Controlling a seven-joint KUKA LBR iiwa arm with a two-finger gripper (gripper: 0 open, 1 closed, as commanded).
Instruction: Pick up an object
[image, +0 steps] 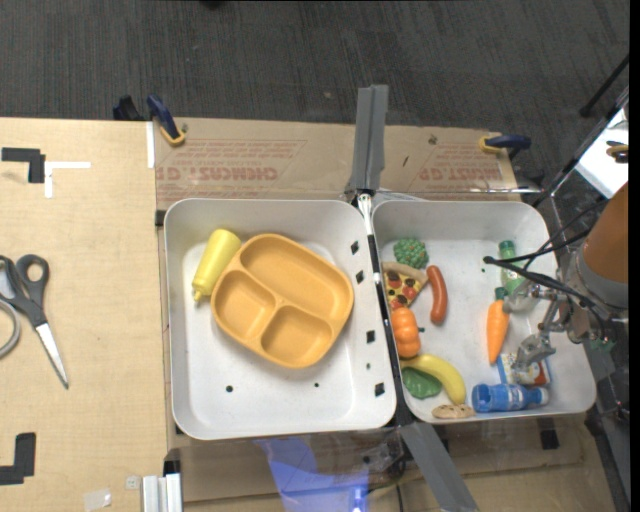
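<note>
The right bin (462, 250) holds several toy foods: a broccoli (410, 251), a pizza slice (403, 285), a red sausage (437, 295), an orange pumpkin (404, 331), a banana (446, 376), a cookie (452, 410), a carrot (495, 331) and a blue bottle (506, 398) lying on its side. My gripper (532, 358) hangs low at the bin's right side, just above the blue bottle and right of the carrot. A small red thing (542, 376) lies partly hidden under it. Nothing is visibly held.
The left bin (260, 395) carries a yellow divided plate (280, 298) and a yellow bottle (214, 262). A small green bottle (508, 256) lies at the right bin's far side. Scissors (35, 312) rest on the bench at far left. Cables hang around the wrist.
</note>
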